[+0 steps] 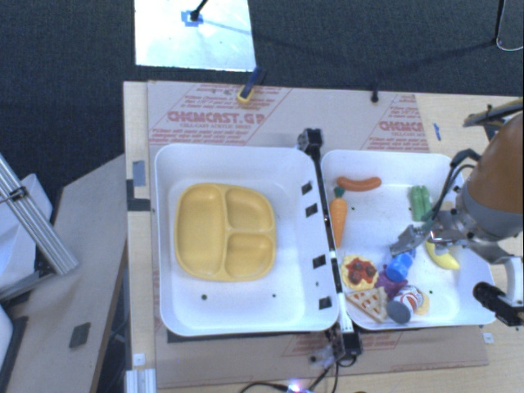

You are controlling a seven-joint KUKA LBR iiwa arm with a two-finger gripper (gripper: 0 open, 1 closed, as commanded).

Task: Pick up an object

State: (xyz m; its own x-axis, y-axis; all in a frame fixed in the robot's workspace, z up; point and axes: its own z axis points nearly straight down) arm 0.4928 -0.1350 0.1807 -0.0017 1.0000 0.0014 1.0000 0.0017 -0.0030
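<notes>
Hovering over the right bin (pixel 385 166), the gripper (pixel 412 241) sits just above a blue toy (pixel 399 267); whether its jaws are released or clenched cannot be told. A yellow tray (pixel 225 231) fills the left bin (pixel 188 158).

Dark carpet floor (pixel 368 23); pale wooden bench (pixel 139 121); reflective floor panel (pixel 194 23).

Arm enters from the right edge of the camera view, orange band uppermost at the edge, grey wrist section below it. Wrist angled down and toward the left. Gripper (pixel 412 241) low, at the end of the wrist, pointing left. Metal fingers (pixel 404 242) visible as a pale grey tip; their spacing cannot be made out from this angle.
</notes>
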